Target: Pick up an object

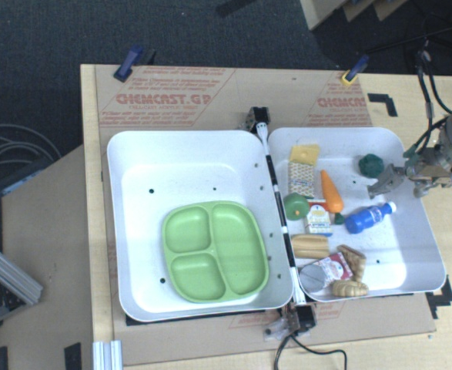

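Gripper (395, 179) sits over the right bin (418, 245) near its right wall; whether it is apart or together cannot be told. Nothing visibly held. Blue bottle (369, 216) lies just near-left of it, dark green ball (371, 163) just far-left. Carrot (331, 192) further left. Green divided plate (213, 250) in left bin (133, 199).

A brown cardboard-covered bench (210, 91) printed with red lettering carries two shallow white plastic bins side by side: the left bin (133, 176) and the right bin (418, 245), edges touching.
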You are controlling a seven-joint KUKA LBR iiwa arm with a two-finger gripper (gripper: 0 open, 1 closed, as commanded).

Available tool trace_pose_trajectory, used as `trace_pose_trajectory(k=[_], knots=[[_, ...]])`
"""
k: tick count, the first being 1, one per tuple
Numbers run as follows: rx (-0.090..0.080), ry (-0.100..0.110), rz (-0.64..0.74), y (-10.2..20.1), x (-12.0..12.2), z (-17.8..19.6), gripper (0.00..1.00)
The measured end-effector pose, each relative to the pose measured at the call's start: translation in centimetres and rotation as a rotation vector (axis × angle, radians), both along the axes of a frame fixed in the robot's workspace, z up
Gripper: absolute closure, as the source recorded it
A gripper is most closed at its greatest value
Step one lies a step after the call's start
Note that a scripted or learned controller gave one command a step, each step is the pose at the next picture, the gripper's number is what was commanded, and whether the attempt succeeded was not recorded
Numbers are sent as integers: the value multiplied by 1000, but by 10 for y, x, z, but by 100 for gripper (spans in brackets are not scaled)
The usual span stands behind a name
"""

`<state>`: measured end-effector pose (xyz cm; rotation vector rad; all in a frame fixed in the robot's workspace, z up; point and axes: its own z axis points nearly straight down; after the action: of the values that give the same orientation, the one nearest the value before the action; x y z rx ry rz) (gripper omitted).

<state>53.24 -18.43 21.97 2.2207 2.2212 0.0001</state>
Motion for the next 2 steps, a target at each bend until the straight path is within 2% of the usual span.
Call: trace_pose_trajectory(k=[1,2], knots=[[1,2,0,2,59,-75,0],[8,4,3,-27,127,-136,0]])
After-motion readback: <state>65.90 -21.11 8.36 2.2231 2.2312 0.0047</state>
